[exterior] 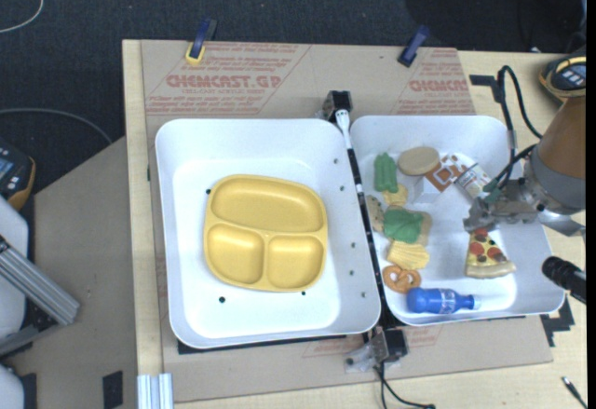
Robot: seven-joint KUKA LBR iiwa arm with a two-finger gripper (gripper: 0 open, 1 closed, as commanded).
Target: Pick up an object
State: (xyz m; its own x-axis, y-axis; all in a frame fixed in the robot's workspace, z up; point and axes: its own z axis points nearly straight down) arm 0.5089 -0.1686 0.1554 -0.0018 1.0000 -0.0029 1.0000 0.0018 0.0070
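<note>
You see nothing lifted yet: the gripper point(484, 216) hangs low in the right bin point(447, 129), just at 12 o'clock of the pizza slice point(488, 255), which lies flat. You cannot tell its state, so the whole pick remains.

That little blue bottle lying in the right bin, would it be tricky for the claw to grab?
Probably a bit. The blue bottle lies on its side and looks round, so a nudge may roll it. It sits close to the bin's near wall, leaving little room on that side. It looks like a small toy, so likely light and stiff.
</note>
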